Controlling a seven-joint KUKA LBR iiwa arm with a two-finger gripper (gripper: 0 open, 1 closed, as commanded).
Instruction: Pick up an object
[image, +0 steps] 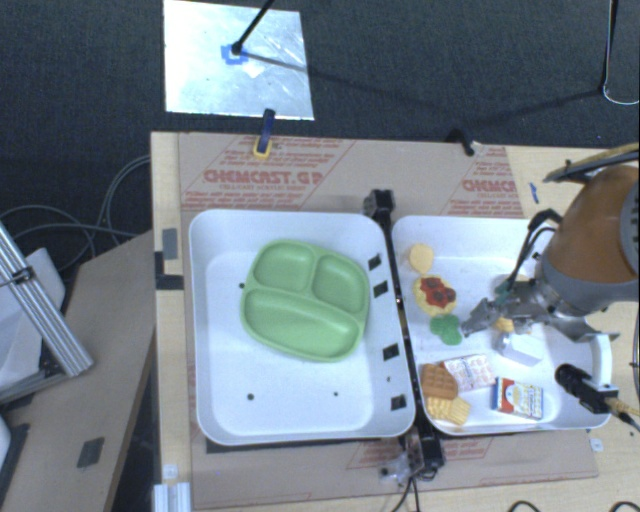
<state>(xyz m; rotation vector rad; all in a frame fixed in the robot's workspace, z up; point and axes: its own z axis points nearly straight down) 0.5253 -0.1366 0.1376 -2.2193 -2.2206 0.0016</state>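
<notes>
claw (487, 316) in right bin (470, 236), near green toy (446, 328)

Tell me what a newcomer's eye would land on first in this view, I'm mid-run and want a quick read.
The green divided plate stands out first, lying alone in the left bin. Next comes the arm's orange band at the right, with the gripper low over the right bin. There, small toy foods cluster: a pizza slice, a green piece, a waffle and a small carton.

Toy food (437, 294) crowds the right bin (470, 236); green tray (304, 298) fills left.
</notes>
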